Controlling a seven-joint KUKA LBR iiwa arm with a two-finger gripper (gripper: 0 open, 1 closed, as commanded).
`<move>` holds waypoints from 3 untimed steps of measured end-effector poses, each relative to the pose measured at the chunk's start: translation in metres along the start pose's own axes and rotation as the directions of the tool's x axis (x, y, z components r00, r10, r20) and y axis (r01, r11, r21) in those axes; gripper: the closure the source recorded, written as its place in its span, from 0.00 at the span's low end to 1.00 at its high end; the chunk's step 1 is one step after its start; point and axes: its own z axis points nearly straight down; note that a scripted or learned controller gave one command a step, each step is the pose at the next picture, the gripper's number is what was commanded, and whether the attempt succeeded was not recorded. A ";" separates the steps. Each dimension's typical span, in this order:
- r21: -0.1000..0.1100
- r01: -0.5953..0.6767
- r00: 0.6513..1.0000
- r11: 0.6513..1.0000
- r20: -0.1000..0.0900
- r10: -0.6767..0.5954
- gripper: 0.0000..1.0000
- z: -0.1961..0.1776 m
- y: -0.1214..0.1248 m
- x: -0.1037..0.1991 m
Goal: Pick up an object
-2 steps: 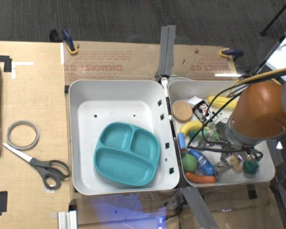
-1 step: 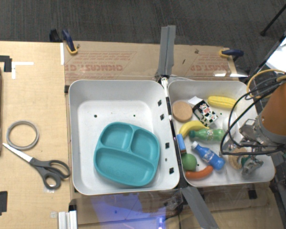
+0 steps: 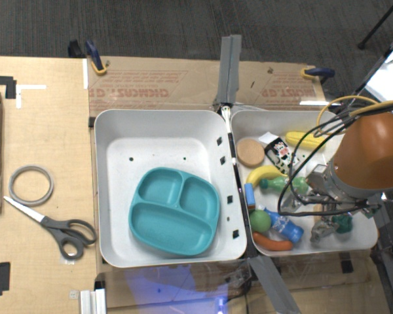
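One gripper (image 3: 327,226) hangs low in the right bin (image 3: 363,241), its opening impossible to judge. Just beside it, toward the teal plate (image 3: 175,210), lies an orange-red carrot (image 3: 272,243), long axis pointing plate-ward.

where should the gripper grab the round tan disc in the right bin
Grip the tan disc across its rim, coming straight down from above. It lies flat near the right bin's back left corner, with bare floor around most of its edge; the banana sits close in front, so probably set the fingers left and right.
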 end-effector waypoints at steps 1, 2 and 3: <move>0.001 -0.163 0.987 0.987 0.002 0.163 0.00 -0.003 -0.002 -0.069; 0.000 -0.143 0.990 0.990 -0.001 0.143 0.00 0.000 0.016 -0.046; 0.001 0.021 1.000 1.000 0.002 -0.021 0.00 -0.001 -0.086 -0.111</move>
